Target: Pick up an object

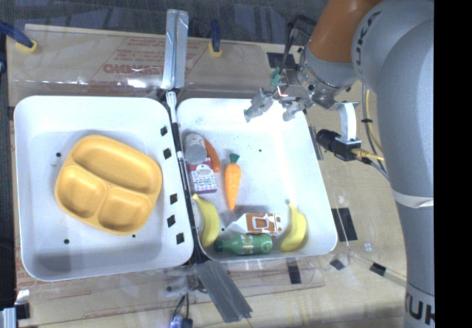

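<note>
My gripper hangs over the back rim of the right bin, its fingers spread apart with nothing between them. Below it in that bin lie an orange carrot, a small can with a red label, and a second carrot-like piece beside the can. Along the front wall sit a yellow banana, a green bottle, a small white and orange carton and another banana.
The left bin holds a yellow divided plate. A metal divider bar rises between the bins at the back. The grey arm fills the right side. Cardboard lies behind the bins.
</note>
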Tool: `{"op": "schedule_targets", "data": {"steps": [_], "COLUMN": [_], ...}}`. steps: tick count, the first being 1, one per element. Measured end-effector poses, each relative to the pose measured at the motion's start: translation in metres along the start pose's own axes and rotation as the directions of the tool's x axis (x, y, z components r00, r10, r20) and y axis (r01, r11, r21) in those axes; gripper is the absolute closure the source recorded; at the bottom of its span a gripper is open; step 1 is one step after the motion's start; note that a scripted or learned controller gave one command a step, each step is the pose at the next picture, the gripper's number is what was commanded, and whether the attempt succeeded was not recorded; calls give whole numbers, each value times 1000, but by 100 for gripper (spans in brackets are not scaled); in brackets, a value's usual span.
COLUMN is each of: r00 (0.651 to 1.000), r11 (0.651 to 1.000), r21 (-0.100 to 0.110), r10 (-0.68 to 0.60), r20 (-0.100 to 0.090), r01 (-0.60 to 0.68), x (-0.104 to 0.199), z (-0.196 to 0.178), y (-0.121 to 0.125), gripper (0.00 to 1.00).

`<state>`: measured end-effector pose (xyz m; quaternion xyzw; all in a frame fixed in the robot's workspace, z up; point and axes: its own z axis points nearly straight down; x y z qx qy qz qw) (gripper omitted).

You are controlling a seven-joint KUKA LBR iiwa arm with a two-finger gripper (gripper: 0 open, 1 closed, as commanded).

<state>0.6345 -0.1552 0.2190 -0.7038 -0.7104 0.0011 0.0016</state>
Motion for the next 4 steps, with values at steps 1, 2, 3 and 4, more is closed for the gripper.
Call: {"op": "schedule_targets", "data": {"steps": [1, 2, 3, 4], "r00": [999, 999, 998, 945], "r11": [999, 999, 998, 945], "r21": [-1, -13, -11, -3], "r10": [-46, -50, -55, 328], "r20": [1, 1, 2, -1], "r01": [46, 50, 55, -328], "x": [51, 50, 50, 58], "z": [110, 122, 113, -36], "y": [-38, -87, -87, -88], "gripper": [0, 0, 100, 100]}}
